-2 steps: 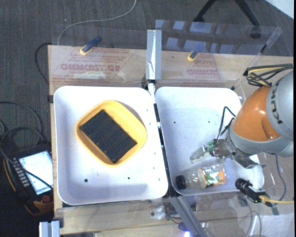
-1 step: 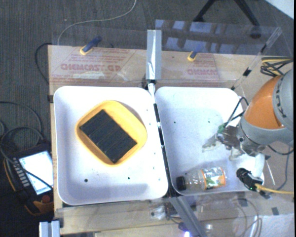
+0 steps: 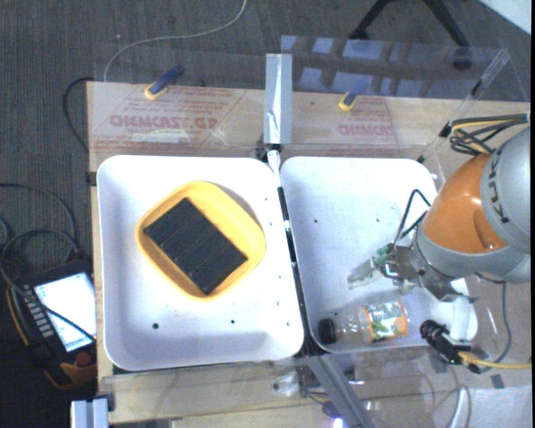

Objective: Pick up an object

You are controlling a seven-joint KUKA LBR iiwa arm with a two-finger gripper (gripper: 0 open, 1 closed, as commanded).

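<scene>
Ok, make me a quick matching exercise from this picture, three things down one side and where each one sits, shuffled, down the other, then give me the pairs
Things:
1. yellow dish with a dark ridged insert
2. clear bottle
3. gripper

Places:
A. lying on its side near the front edge of the right bin
B. over the right bin, just behind the bottle
C. in the middle of the left bin

Pairs: 1-C, 2-A, 3-B

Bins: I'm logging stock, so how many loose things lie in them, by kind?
Yellow dish with dark grid insert, left bin: 1
Clear plastic bottle, right bin: 1
Total: 2
</scene>
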